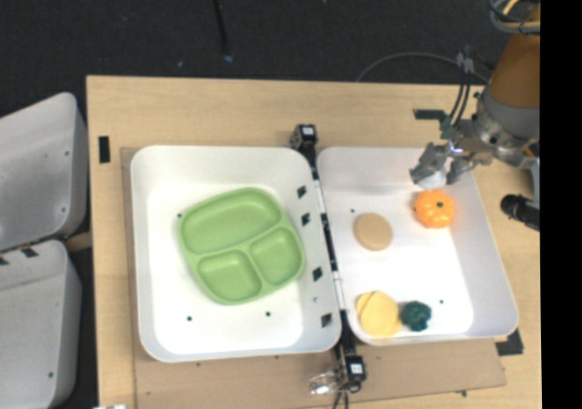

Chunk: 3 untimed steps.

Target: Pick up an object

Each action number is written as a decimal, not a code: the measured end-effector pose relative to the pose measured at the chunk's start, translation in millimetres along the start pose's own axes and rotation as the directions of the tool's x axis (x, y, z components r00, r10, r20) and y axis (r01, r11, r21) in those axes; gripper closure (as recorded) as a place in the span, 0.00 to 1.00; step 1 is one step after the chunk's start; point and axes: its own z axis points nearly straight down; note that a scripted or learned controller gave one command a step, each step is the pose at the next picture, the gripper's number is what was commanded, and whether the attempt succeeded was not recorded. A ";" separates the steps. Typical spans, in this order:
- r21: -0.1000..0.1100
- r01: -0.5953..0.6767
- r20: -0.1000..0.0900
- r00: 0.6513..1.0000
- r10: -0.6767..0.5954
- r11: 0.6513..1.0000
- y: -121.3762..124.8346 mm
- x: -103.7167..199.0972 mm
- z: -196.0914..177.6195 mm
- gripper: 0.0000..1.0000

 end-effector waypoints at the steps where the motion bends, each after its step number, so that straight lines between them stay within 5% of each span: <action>1: 0.004 0.001 -0.001 1.000 -0.001 1.000 0.9 -1.3 -13.5 1.00; 3: 0.006 0.003 -0.003 1.000 -0.003 1.000 -11.6 91.6 -9.7 1.00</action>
